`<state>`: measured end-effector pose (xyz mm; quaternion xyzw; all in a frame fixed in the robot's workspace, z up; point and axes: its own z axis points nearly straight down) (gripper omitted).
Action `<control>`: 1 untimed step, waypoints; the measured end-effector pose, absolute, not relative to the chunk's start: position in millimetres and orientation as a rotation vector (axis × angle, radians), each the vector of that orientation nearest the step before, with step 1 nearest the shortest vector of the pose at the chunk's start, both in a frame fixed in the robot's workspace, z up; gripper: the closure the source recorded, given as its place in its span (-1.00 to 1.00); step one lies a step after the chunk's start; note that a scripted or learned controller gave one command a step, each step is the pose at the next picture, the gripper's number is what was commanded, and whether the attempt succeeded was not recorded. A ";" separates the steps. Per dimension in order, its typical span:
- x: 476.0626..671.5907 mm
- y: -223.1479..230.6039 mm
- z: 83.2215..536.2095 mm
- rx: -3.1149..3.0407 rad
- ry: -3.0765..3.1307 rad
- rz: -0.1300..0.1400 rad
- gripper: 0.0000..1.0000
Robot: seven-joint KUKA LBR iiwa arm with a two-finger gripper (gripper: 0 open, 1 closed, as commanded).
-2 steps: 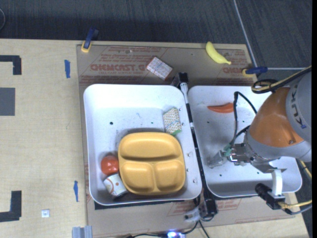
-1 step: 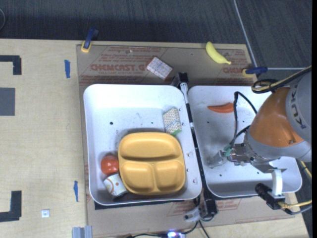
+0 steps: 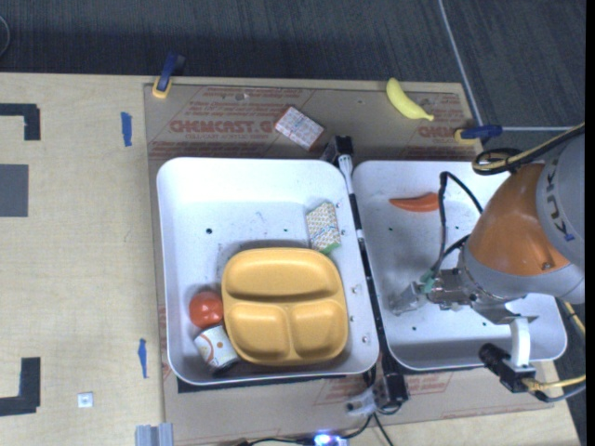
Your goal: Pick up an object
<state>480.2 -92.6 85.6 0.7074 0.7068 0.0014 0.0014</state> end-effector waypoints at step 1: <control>480.2 -92.9 85.6 2.220 2.219 0.005 -1.00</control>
